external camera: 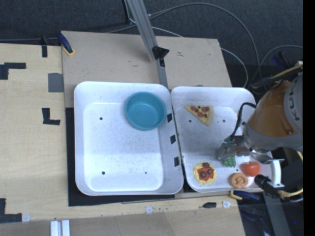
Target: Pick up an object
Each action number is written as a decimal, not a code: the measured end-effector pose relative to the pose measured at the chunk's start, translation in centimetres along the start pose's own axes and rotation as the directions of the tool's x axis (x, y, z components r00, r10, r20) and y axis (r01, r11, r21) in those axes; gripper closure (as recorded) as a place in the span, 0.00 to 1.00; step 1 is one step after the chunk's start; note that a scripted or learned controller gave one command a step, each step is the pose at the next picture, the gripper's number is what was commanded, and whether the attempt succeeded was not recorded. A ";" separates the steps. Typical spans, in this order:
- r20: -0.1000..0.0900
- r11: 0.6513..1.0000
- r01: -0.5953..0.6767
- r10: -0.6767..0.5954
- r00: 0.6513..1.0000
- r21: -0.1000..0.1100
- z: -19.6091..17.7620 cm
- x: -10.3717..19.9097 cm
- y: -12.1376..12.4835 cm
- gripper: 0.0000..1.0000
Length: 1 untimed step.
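green object (229, 161) lies touching the end effector (227, 151).

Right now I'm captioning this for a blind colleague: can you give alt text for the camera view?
The gripper is low in the right bin over a small green item, near a pizza slice, round pizza, tomato and doughnut. The left bin holds a blue bowl.

From my feed the surface (29, 132) is pale wood with bits of dark tape stuck on it, off to the left of the gripper (227, 151). Dark carpet floor (49, 9) runs along the top, with grey cables (206, 9) looping over it.
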<state>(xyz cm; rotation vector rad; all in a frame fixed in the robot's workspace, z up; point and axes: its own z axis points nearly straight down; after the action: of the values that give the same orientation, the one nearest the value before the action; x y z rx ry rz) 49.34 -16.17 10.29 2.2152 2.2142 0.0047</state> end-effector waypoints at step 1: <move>-0.004 1.000 0.001 -0.001 1.000 0.004 -6.2 0.2 0.1 1.00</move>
<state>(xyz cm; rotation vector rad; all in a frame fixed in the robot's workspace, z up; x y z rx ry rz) 49.39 -15.95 16.50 2.2175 2.2198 0.0040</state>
